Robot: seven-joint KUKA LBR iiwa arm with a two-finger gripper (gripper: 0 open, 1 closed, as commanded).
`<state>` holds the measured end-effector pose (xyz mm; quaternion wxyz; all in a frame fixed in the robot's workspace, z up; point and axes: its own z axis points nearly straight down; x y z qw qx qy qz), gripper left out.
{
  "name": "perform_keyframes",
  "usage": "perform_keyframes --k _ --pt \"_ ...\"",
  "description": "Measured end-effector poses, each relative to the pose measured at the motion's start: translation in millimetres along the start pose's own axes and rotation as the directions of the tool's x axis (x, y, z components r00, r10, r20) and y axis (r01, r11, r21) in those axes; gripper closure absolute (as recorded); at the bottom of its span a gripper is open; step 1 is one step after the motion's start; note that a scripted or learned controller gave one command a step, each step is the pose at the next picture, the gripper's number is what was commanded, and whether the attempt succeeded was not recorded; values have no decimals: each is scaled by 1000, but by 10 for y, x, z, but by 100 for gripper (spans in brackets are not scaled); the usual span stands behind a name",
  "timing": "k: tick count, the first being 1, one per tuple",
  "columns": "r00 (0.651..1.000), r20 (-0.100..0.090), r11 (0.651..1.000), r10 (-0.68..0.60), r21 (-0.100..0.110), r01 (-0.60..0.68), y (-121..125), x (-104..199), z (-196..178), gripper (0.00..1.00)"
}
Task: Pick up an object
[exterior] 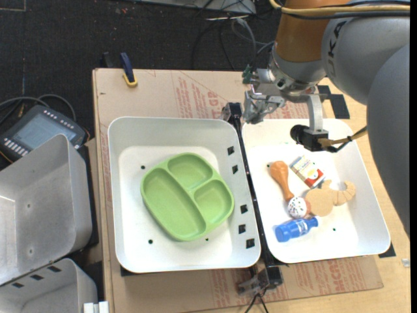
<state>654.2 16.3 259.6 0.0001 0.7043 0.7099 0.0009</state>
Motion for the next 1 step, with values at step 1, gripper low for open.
perform_keyframes --k 1 --pt "1000 0 1000 0 0 0 9 499 5 100"
